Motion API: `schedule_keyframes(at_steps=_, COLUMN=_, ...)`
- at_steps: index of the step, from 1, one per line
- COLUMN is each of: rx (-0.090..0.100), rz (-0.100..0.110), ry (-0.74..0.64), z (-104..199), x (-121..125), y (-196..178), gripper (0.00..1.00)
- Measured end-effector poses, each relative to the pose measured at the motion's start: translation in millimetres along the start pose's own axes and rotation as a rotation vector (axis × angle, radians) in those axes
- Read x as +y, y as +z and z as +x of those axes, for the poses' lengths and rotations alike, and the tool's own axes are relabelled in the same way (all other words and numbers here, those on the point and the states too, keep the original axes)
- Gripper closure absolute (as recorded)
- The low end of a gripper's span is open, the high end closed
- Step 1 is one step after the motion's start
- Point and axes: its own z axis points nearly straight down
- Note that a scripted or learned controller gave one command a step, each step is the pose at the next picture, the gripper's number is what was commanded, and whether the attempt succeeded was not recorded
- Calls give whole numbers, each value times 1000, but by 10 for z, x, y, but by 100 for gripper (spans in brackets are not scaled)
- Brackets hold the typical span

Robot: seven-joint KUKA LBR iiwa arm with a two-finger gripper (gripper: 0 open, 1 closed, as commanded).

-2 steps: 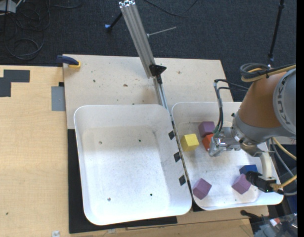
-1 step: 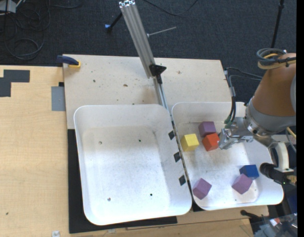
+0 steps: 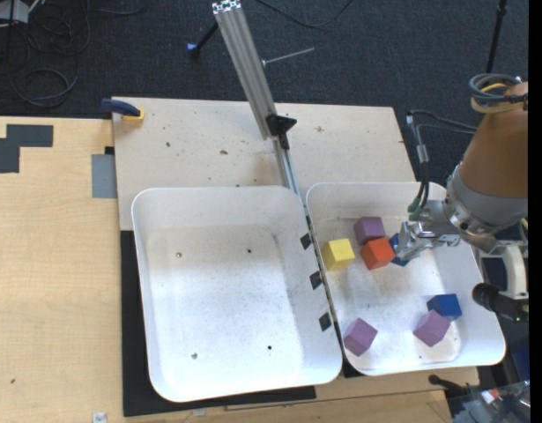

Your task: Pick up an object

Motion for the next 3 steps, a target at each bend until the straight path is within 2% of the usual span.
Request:
schedule_keyframes(at_steps=1, rx=2, rz=3, ry=-5, z=548, x=112, y=-51, gripper=100)
schedule_keyframes(at_steps=2, rx=2, rz=6, ry=-3, z=1008, x=121, y=86, gripper=100)
schedule_keyframes(at_steps=3, rx=1, rz=4, ry=-5, z=1552, x=111, y=22, gripper=100)
